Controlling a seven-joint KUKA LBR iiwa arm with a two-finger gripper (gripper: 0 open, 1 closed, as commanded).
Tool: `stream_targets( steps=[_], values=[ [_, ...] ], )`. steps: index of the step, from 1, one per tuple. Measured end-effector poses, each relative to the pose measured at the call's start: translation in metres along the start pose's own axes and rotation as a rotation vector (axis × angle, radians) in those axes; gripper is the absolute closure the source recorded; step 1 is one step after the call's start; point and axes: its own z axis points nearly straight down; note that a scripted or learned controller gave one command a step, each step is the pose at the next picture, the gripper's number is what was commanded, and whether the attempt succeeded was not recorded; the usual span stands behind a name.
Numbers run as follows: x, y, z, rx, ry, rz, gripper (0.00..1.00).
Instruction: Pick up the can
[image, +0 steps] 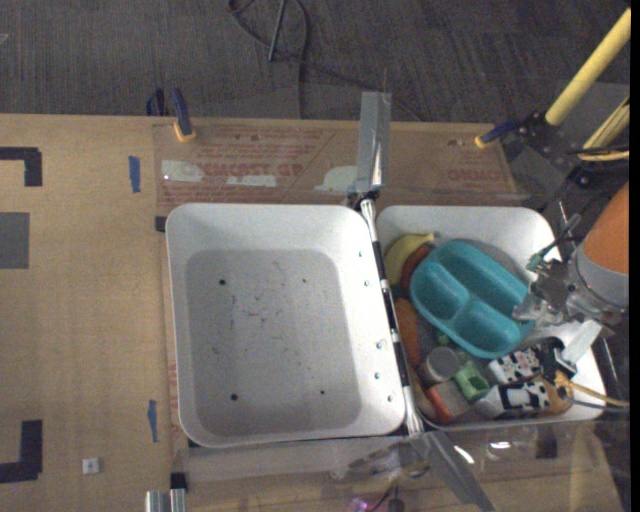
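The can (441, 364) shows its round grey top near the front left of the right bin (452, 214). It is wedged between a teal divided tray (466, 296) and a small green block (471, 381). My gripper (548, 296) hangs at the right side of that bin, over the tray's right edge. It is up and to the right of the can, well apart from it. The orange band of the arm (612, 240) sits above the gripper at the frame's right edge.
The right bin is crowded: a yellow fruit-like piece (405, 252) at the back left, a long orange item (407, 330) along the left wall, and a black-and-white spotted toy (522, 384) at the front right. The left bin (268, 218) stands beside it.
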Motion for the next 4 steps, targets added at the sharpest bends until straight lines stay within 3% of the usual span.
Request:
stream_targets(
  steps=[1, 2, 3, 4],
  values=[
    [0.025, 0.037, -0.043, 0.035, -0.022, 0.331, 1.00],
    [0.031, 0.039, -0.067, 0.038, -0.030, 0.688, 1.00],
    [0.055, 0.079, -0.098, 0.048, -0.049, 0.862, 1.00],
    [0.059, 0.098, -0.305, 0.036, -0.033, 0.829, 1.00]
  ],
)
